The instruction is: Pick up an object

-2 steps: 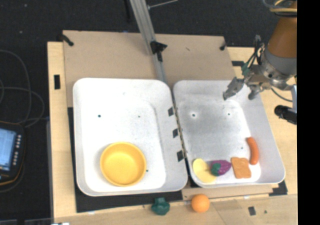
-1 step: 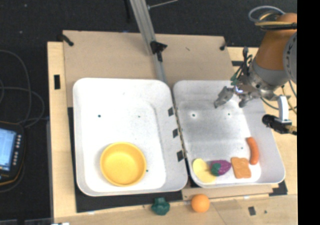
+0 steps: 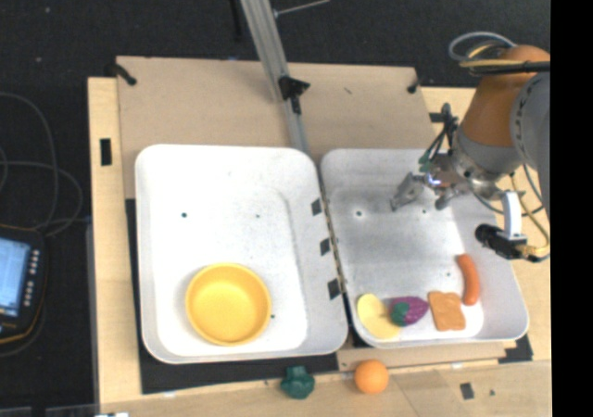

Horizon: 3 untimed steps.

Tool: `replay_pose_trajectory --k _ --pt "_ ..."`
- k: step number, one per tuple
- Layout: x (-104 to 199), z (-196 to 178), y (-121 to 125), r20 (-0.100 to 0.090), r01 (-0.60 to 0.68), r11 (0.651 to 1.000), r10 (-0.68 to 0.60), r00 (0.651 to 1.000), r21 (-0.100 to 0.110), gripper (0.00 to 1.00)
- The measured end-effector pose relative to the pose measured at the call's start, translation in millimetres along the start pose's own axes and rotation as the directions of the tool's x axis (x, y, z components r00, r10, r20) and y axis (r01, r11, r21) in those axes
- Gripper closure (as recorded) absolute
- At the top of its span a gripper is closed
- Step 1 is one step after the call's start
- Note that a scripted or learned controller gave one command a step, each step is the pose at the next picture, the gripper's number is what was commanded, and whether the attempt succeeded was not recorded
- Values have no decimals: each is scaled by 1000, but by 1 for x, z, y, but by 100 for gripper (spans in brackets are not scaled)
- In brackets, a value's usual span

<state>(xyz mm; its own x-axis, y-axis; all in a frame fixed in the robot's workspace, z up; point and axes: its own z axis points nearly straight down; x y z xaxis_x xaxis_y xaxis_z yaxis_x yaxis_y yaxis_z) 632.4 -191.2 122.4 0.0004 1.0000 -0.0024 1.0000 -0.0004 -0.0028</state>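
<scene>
Fingers (image 3: 422, 191) spread open over bare right bin (image 3: 389, 248) floor (nothing between them); orange sausage (image 3: 470, 278) well apart, toward the near rim

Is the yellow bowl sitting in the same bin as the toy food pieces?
No, the yellow bowl sits in the left bin, while the toy food pieces lie along the near edge of the right bin.

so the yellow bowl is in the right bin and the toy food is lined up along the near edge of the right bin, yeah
Not quite. The camera view shows the yellow bowl in the left bin, not the right one. The toy food does lie along the near edge of the right bin.
</scene>
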Motion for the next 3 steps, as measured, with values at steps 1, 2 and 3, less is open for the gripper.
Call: replay_pose_trajectory --k 1,2,3 --pt "-1 -14 2 1 0 1000 0 1000 -6 100" --pt "5 -70 10 -1 4 1000 -4 1000 -10 100" --pt "-2 -130 10 0 5 1000 -5 1000 -5 100"
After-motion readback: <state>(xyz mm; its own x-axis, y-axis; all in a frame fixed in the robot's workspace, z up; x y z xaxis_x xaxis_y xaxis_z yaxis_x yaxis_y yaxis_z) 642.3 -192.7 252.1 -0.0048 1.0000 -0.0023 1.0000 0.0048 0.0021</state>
